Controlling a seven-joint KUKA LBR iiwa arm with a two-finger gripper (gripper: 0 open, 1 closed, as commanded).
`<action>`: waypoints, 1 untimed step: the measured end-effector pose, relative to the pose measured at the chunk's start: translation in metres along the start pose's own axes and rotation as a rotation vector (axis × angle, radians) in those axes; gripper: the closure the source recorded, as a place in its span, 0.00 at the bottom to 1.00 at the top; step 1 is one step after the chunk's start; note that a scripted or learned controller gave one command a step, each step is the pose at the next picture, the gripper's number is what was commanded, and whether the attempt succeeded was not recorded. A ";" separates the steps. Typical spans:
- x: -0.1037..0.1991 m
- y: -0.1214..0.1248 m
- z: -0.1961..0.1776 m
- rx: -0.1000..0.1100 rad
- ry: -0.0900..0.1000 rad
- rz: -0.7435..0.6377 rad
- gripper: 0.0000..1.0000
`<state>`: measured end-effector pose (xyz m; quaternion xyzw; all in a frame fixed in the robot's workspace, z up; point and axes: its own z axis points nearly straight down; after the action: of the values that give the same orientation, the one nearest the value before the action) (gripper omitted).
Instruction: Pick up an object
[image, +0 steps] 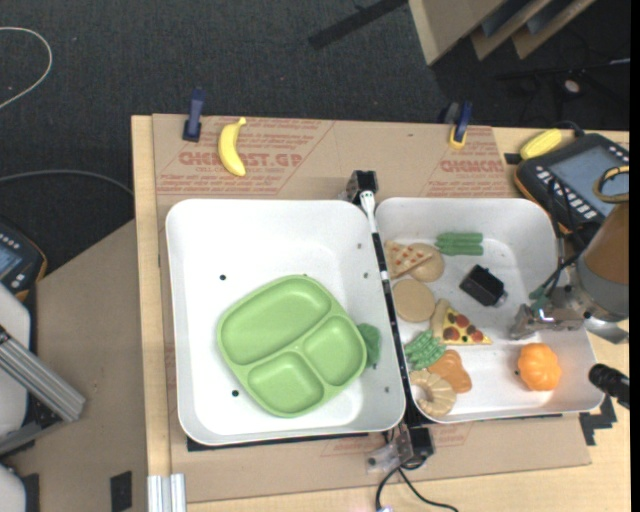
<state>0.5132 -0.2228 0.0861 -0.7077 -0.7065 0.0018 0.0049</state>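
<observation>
target: small round orange plastic fruit (540, 366), sitting at about 4 o'clock in the right shallow white bin (520, 215); judging it the likeliest pick since it is lying nearest the gripper.
axis: near-spherical, no real long axis, so no pointing direction to call; a stem end may be facing up, too small to tell.
gripper: metal two-finger gripper (541, 316) is hovering at about 11 o'clock from the fruit, near it but apart; grip state is not readable from this angle, and nothing is showing in it.
neighbours: yellow wedge of toy pizza with red dots (462, 329) is lying at 9 o'clock of the fruit, black block (483, 285) at 10 o'clock, both apart from it.
risk 1: round smooth body is likely rolling or squirting out if the closing line is sitting off-centre.
risk 2: fruit is sitting close to the bin's 4 o'clock wall; a descent on that side is risking a clip on the rim.
left bin: green three-compartment plastic tray (290, 345), well apart, not in play.
</observation>
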 end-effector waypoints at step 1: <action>-0.001 0.003 -0.017 -0.012 -0.007 0.000 1.00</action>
<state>0.5163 -0.2242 0.1031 -0.7076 -0.7066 -0.0002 -0.0018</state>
